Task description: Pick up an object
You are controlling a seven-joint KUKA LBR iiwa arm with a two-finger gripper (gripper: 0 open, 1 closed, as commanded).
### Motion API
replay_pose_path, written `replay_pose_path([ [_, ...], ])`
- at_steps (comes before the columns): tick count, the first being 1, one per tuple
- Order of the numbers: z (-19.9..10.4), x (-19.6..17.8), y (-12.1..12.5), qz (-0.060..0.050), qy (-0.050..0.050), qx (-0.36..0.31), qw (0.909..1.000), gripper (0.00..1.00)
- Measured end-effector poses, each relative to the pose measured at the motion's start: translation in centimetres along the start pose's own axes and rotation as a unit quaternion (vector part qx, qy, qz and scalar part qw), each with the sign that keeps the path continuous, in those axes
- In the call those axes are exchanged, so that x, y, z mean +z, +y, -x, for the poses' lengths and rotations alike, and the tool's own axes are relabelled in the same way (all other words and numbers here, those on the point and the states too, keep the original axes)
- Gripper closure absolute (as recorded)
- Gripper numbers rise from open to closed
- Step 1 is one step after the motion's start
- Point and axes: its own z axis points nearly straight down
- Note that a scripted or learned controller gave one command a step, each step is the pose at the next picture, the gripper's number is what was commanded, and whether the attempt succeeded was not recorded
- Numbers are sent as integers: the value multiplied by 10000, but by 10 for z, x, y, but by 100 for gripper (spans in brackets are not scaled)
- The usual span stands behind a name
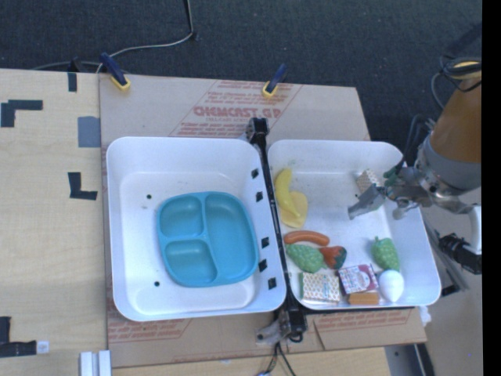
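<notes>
**Over the right bin, toys below me**

The bench [47, 233] spreads widest, tan with black tape marks on its left part, and a brown cardboard sheet [227, 112] lies on it under both bins, held by two yellow-and-blue clamps [117, 75] at its far edge. The left bin [125, 163] holds a blue divided tray [207, 237] lying flat near its middle, three compartments up. The right bin [313, 151] sits touching it along a black clip seam.

My arm [458, 139] comes in from the right, the orange band above the wrist at the bin's right rim. My gripper [376, 198] hangs over the right bin's far right part, a grey finger [364, 204] slanting left and down; whether my fingers are apart or together I cannot tell from here. A small beige piece [365, 180] lies just beside it.

The things to pick are all in the right bin. A yellow banana [291, 198] lies near the left wall. Below it sit an orange-red sausage [307, 238], a green bumpy vegetable [305, 257] and a small red piece [337, 255] touching it. A green pepper [385, 253] stands apart on the right. Along the near wall lie a patterned packet [321, 287], a pink box [358, 276], an orange block [362, 297] and a white egg [391, 284].
</notes>
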Motion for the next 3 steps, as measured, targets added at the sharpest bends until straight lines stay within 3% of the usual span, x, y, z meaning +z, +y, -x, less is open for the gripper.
replay_pose_path([
  [1, -39, 133, -14, 62, -2, 9, 10000, 0],
  [2, -12, 157, 3, 16, 7, -1, 10000, 0],
  [3, -11, 148, 3, 33, -15, 8, 10000, 100],
])
